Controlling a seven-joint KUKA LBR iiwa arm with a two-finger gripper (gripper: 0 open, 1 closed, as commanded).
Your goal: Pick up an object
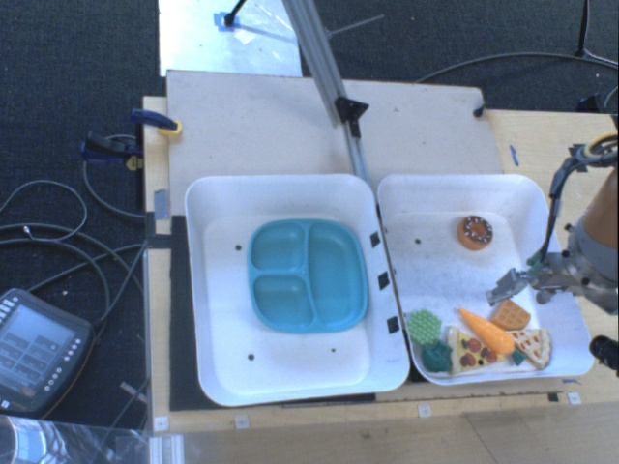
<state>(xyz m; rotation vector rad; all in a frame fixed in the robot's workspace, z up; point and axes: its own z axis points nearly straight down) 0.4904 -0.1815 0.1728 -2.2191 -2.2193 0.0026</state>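
Observation:
My gripper [524, 290] hangs at the right side of the right bin [437, 206], just above a small brown waffle [510, 315]. Its two fingers stand open, with nothing between them. Toy foods crowd the bin's near corner: an orange carrot [486, 332], a pizza slice [533, 346], a second yellow slice with red spots [467, 349], a light green leafy piece [423, 325] and a dark green piece [435, 358]. A chocolate donut [475, 231] lies alone farther back in the same bin.
The left bin [218, 259] holds a teal divided plate [309, 275]. A grey slanted pole [319, 51] crosses above the bench toward the gap between the bins. Cables and a handheld pendant [39, 346] lie on the floor at left.

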